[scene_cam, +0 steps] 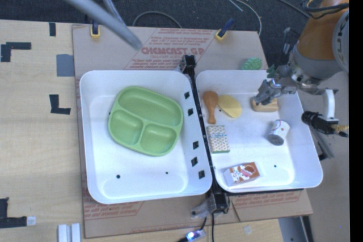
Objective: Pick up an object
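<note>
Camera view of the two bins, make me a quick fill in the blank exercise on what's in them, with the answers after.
1. The green divided plate lies in the ____ bin as the camera sees it.
2. The gripper is over the ____ bin.
3. The plate has ____ compartments.
4. The red and white packet lies near that bin's ____ edge.

Missing words: left; right; three; front

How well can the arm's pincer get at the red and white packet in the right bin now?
Probably yes. The packet lies flat near the front of the right bin, apart from the other items, with nothing over it. The pincer is in the same bin, farther back.
</note>
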Robot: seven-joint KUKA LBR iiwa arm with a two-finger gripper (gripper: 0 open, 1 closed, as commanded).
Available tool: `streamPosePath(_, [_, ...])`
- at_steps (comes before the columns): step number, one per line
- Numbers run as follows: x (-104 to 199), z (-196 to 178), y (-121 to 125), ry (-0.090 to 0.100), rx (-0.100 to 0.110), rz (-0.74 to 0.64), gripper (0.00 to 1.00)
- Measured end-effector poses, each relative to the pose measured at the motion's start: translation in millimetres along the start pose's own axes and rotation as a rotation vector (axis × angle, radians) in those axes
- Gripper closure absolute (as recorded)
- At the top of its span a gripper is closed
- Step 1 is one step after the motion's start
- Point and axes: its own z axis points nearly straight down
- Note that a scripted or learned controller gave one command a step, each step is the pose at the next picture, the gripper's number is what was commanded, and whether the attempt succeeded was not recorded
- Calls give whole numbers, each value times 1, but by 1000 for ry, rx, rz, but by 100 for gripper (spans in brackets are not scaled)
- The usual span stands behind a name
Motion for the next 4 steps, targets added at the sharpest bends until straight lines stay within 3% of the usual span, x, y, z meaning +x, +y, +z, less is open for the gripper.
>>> streamPosePath(1, [0, -33, 1, 0, 1, 0, 100])
streamPosePath(2, [46, -27, 8, 1, 4, -3, 100])
streamPosePath(4, [164, -22, 10, 2, 7, -5, 100])
